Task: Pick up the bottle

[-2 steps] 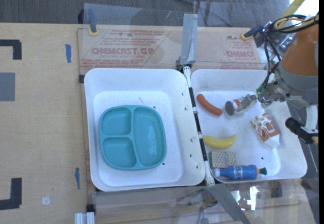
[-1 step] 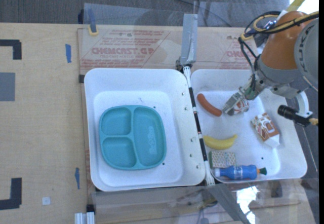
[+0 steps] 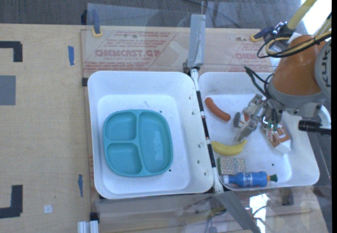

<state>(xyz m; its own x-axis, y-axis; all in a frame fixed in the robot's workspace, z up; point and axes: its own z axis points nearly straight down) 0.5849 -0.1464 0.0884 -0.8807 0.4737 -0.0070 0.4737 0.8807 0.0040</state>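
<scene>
Gripper (image 3: 251,121) mid right bin (image 3: 300,174), jaw state unclear, hovering by banana (image 3: 229,147), well apart from blue bottle (image 3: 246,179) lying flat at near wall, ungrasped.

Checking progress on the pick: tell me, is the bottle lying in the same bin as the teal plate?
No, the bottle lies on its side in the right bin, while the teal plate sits in the left bin.
</scene>
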